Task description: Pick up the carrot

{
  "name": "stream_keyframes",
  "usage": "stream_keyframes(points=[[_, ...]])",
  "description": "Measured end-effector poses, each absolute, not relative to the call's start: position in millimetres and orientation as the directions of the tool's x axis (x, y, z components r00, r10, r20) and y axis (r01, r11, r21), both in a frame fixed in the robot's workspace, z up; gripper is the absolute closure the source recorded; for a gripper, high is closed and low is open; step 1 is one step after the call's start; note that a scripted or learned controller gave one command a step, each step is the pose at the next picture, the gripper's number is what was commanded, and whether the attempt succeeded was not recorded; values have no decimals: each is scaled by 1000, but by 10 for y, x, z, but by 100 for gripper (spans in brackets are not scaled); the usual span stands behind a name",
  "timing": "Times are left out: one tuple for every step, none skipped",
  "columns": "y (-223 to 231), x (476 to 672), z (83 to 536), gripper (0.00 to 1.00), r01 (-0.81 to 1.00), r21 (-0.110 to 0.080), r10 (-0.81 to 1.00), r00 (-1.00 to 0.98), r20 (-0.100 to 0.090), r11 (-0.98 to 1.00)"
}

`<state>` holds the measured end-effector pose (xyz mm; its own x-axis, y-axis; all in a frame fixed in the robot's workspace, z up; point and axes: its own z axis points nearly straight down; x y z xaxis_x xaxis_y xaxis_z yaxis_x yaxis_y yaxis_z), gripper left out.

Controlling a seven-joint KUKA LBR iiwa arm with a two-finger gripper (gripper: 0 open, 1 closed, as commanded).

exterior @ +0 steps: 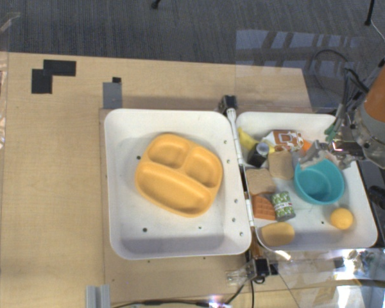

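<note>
**Carrot lies just beyond the gripper**

The gripper (337,147) hangs over the right bin (366,236) by its right edge, above the teal bowl (318,182). I cannot tell how its pincer stands. The carrot (306,145) (only an orange sliver shows) sits near the far edge, just left of the gripper, its long axis unclear.

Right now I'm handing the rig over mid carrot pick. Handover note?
Gripper: over the right bin, at the teal bowl's far rim. Can't tell if it is open or shut.
Carrot: probably the orange piece between the printed box and the teal bowl, mostly hidden among clutter.
Done: nothing lifted out that I can see.
Left: grasp the carrot and lift it.
Left bin: yellow divided plate.
</note>
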<state>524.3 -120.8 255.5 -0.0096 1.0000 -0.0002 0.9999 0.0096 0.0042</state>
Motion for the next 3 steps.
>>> stream_keyframes(points=[[-2035, 5045, 2663, 0, 981, 7, 981, -193, -7, 193], [-2046, 4857, 1338, 0, 978, -4, 978, -210, 3, 210], [-2058, 4891, 911, 0, 886, 6, 886, -464, -5, 464]])
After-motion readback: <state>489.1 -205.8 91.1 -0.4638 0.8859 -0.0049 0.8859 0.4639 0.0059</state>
